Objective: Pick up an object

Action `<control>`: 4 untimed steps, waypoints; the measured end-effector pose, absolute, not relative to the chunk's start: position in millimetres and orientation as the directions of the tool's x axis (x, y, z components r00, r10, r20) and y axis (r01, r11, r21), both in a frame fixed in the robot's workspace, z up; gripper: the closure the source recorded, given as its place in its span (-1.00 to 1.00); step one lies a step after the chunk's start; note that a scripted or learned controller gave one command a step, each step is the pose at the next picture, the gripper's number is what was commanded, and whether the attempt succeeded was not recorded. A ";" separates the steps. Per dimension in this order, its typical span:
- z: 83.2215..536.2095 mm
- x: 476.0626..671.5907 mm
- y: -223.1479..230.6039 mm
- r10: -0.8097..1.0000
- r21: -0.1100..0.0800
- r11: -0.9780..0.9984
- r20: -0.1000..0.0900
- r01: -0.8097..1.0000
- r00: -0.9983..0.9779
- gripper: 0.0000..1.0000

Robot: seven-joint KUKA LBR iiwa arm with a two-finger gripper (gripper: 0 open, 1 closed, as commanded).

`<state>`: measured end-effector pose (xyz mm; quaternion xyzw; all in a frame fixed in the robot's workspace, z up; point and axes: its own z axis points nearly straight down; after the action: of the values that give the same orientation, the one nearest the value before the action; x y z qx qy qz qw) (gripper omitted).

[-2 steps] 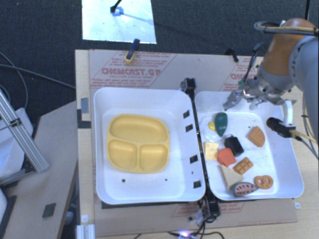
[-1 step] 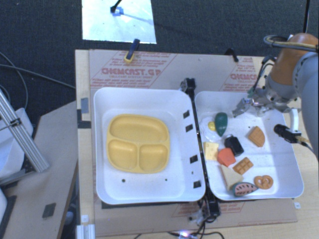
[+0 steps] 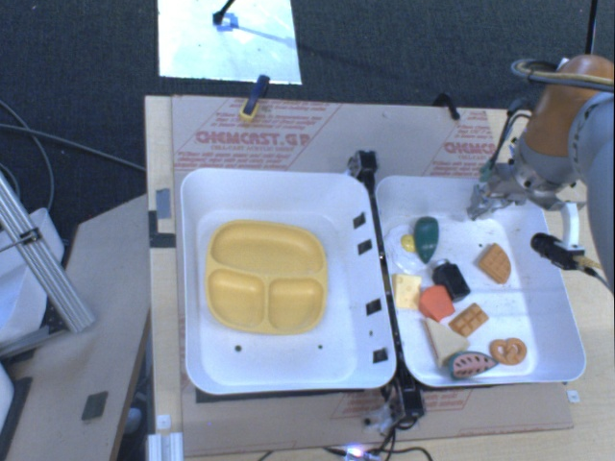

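Note:
The right bin (image 3: 548, 301) holds several toy foods. Among them are a dark green piece (image 3: 425, 236), a black piece (image 3: 450, 279), a red piece (image 3: 435, 303), an orange wedge (image 3: 495, 263), a brown cracker (image 3: 468, 319), a pretzel (image 3: 508, 351) and a watermelon slice (image 3: 468, 364). My gripper (image 3: 483, 202) hangs over the bin's far part, up and to the right of the green piece and apart from all the toys. Nothing shows in its grasp.
A yellow divided plate (image 3: 267, 277) lies in the left bin (image 3: 202, 200). Black clips line the divider (image 3: 377, 267) between the bins. A black part on a cable (image 3: 557, 251) juts in over the right bin's right rim. A yellow-handled tool (image 3: 255, 99) lies behind the bins.

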<state>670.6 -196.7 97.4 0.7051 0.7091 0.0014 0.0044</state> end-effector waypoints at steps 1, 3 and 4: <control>83.1 589.2 -149.8 1.000 -0.007 0.002 0.004 1.000 -0.001 1.00; 84.3 484.7 -105.5 1.000 -0.001 -0.001 0.001 1.000 0.001 1.00; 216.3 487.5 -214.6 1.000 0.014 -0.007 -0.011 1.000 0.008 1.00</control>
<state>487.5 -214.6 216.3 0.7097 0.7044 0.0011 0.0090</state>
